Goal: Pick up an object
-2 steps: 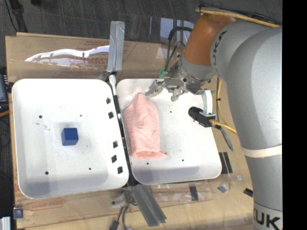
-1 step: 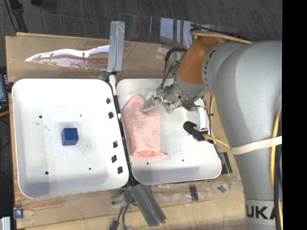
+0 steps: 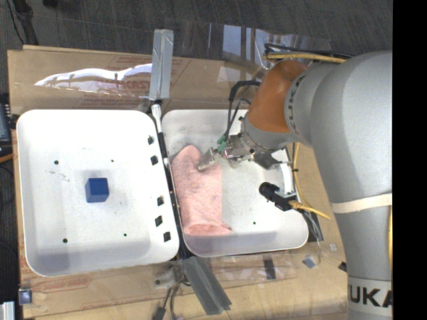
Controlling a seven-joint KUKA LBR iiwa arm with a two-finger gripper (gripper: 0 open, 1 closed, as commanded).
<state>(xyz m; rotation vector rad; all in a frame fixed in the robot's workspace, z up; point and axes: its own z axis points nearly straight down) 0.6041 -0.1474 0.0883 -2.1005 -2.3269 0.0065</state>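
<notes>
One pink cloth (image 3: 199, 193) lies in the right bin (image 3: 280, 240), its long axis running from just below the gripper (image 3: 208, 163) down toward the bin's near wall, beside the divider. Whether the gripper is spread or pinching the cloth's top end, I cannot tell. Well left of the gripper, a blue block (image 3: 97, 189) sits in the left bin (image 3: 40, 245).

A robotics lab: a grey KUKA arm (image 3: 347, 152) with loose cabling works over two white bins (image 3: 40, 199) taped onto a cardboard-covered table (image 3: 87, 79), with dark carpet (image 3: 200, 5) beyond.
</notes>
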